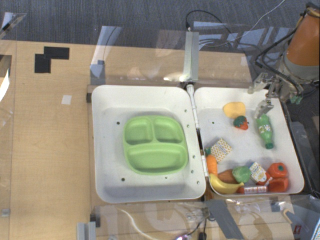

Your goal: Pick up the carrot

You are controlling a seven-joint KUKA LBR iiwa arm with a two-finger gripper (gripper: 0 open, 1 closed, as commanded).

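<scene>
- Camera view looks down on my two white bins, the left bin (100,134) and the right bin (292,149), side by side in the middle of the frame.
- My pincer (267,91) hangs over the top edge of the right bin, at the upper right of the frame. It is small and blurry, so I cannot tell if it is wide or narrow. I see nothing held in it.
- My arm is cut off by the right edge of the frame, with its orange band (305,41) at the top right corner.
- The carrot (212,165) lies at the lower left of the right bin, close to the wall between the bins. Its lower end is hidden by the banana (222,185) and a brown thing I cannot name.
- A green bottle (265,130) lies just below my pincer, well apart from the carrot.
- A green plate (155,145) with three parts sits in the left bin.
- Toys are piled in the lower right corner of the right bin, and they cover each other, so some are hard to make out.
</scene>
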